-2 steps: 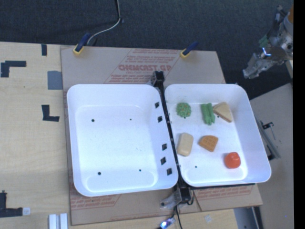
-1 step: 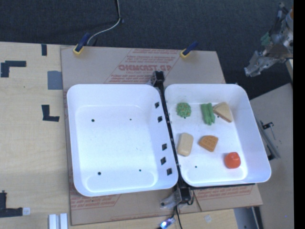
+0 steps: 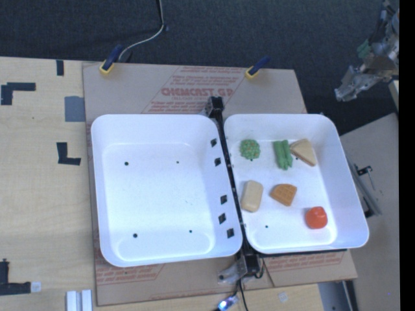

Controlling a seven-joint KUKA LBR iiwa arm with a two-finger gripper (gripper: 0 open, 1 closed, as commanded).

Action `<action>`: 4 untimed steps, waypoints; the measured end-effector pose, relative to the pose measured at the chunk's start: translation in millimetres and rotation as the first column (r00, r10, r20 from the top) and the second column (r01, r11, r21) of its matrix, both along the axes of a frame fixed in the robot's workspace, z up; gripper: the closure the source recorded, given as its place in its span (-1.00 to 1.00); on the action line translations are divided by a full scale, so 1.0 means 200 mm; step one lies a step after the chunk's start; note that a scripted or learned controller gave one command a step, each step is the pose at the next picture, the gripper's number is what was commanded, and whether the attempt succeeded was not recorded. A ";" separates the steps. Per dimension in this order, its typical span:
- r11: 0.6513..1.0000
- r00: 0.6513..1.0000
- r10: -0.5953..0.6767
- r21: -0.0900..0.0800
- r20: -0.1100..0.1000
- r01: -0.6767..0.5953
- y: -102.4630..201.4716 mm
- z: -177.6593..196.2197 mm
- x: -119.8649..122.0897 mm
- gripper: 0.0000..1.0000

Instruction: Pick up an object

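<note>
Task not started: gripper (image 3: 368, 70) sits high at upper right, off past the right bin's (image 3: 337, 135) far corner, nothing between it and any object; grip state cannot tell, too blurry. All five items lie in the right bin: green ball (image 3: 249, 149), green bean piece (image 3: 282, 154), wedge (image 3: 304, 151), tan block (image 3: 251, 195), orange chunk (image 3: 284, 194), red piece (image 3: 316, 218). Red piece near front rim; tan block close to the divider. Left bin (image 3: 104, 173) offers open room.
</note>
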State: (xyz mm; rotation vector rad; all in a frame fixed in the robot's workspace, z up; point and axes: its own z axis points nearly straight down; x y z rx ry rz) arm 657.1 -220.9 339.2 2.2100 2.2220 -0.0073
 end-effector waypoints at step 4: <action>1.000 1.000 -0.001 0.004 -0.001 0.001 0.00 -0.19 0.06 1.00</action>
